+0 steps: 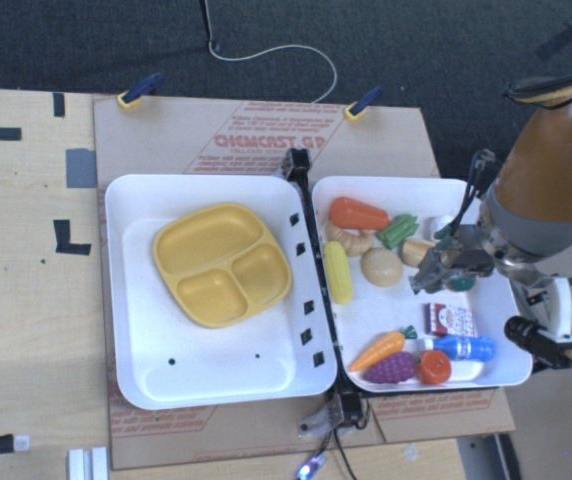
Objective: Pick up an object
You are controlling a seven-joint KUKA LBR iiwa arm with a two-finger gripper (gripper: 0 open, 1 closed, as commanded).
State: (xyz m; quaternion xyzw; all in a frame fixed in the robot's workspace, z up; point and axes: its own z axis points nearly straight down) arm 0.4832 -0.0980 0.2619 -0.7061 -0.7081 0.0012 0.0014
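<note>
My gripper (pixel 438 266) hangs low over the right bin (pixel 496 298), near that bin's right side. It is next to a tan toy piece (pixel 416 251) and just above a red and white carton (pixel 449 319). To its left lie a beige egg-shaped toy (pixel 381 266), a yellow corn cob (pixel 338 271), a green toy (pixel 398 230) and a red-orange carrot-like toy (pixel 358 211). Along the bin's front edge sit an orange carrot (pixel 378 350), purple grapes (pixel 393 369), a red tomato (pixel 434 367) and a blue bottle (pixel 468 348).
The left bin (pixel 136 338) holds a yellow divided plate (pixel 222 263). A black divider (pixel 311 268) runs between the two bins. Both stand on a cardboard sheet (pixel 256 138) clipped to the bench. The grey and orange arm (pixel 541 168) rises at the right.
</note>
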